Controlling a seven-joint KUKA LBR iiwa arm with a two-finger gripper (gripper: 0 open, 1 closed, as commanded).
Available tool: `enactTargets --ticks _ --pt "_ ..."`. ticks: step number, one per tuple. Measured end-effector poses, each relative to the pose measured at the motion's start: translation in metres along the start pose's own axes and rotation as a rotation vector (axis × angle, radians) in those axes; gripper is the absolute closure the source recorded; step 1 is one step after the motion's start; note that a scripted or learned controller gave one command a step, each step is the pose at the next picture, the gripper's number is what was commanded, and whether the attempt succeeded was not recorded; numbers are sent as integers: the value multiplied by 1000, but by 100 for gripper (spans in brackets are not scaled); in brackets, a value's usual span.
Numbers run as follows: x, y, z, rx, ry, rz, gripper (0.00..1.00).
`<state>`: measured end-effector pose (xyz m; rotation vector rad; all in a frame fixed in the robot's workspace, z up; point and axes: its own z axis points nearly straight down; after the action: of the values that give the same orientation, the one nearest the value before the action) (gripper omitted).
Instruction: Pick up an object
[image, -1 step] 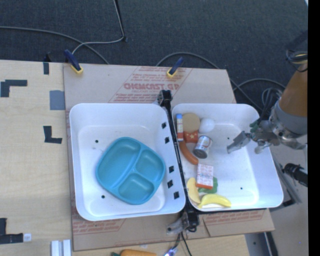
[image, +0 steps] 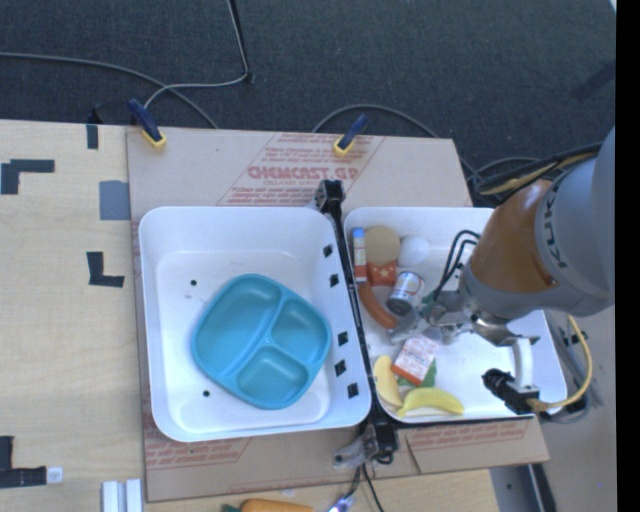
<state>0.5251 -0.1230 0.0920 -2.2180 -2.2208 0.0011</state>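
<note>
The gripper (image: 418, 322) is low inside the right bin (image: 520, 400), its dark fingers down among the clutter near the bin's middle; whether they are spread or closed cannot be told from this slant, and nothing can be seen held between them. Touching or just beside the fingertips on their upper left is a small silver can (image: 404, 291), lying tilted. Just below the fingertips sits a small white and red box (image: 415, 356), with a bit of green under its lower edge. Left of the can lies an orange-red sausage-shaped piece (image: 377, 305), and above it a red-labelled bottle with a blue cap (image: 361, 256), a tan round thing (image: 382, 240) and a white ball (image: 414, 249). A banana (image: 418, 399) lies along the bin's near wall, well below the fingers. The grey arm with its orange band (image: 512, 245) comes in from the right. The left bin (image: 165, 240) holds a blue divided plate (image: 262, 340)
</note>
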Motion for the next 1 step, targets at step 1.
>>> enactTargets --ticks 1 --pt "15 83 5 -8 -3 -1 0"
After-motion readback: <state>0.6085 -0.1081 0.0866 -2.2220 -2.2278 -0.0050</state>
